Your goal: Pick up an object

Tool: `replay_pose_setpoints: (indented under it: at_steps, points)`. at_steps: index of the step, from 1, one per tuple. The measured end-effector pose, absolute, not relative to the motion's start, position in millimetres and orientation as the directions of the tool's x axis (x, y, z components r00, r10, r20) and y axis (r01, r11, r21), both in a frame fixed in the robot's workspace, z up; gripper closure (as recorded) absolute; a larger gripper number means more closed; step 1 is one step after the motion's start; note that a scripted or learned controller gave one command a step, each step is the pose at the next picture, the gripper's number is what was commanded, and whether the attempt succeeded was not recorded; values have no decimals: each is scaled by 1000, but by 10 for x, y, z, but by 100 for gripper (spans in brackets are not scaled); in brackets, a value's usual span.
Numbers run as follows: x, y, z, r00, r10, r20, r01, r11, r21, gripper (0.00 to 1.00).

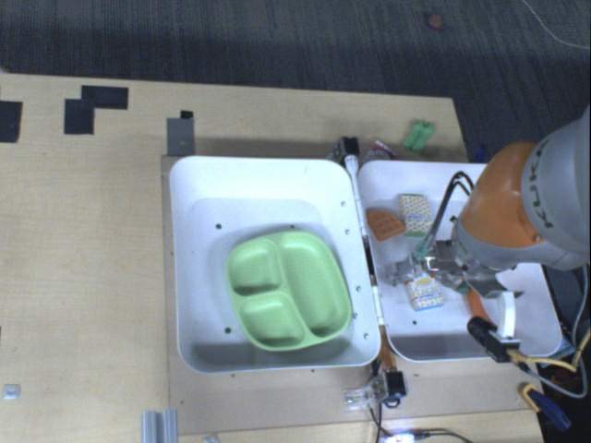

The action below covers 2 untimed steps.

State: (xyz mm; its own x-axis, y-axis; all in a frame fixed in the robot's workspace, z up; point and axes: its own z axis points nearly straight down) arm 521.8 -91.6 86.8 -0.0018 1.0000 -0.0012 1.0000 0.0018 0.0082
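Where the arm [503,206] reaches in from the right, you find the gripper [416,273] low over the right bin [545,335], about mid-floor and nearer the wall it shares with the left bin [212,192]. Its state is not readable from this height: you cannot tell how wide it stands, nor whether it has hold of anything.

Right bin, contents:
- small speckled box [425,293], white with yellowish dots, lying flat on the floor right at the gripper, on its near side. It looks to be touching or just under the gripper; which of the two, you cannot tell.
- pale patterned packet [415,212], toward the far edge, apart from the gripper.
- orange-brown wedge [385,222], just beside that packet, close to the shared wall.

Left bin:
- green divided plate [289,289], three compartments, sitting flat and turned at a slant, in the near half of the floor toward the shared wall.

Worktop [92,247]:
- green item [418,135], small and ribbed, lying outside the bins beyond the right bin's far edge, near the worktop's far right corner. Too small to name more closely.
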Motion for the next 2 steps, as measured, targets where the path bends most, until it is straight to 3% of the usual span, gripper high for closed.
replay_pose_setpoints:
  at_steps: [1,2]
  points:
    - [5238,-910,981,-2,1000,-1,1000,2,14,100]
    - [6315,-282,1857,-6,1000,1,1000,6,5,100]
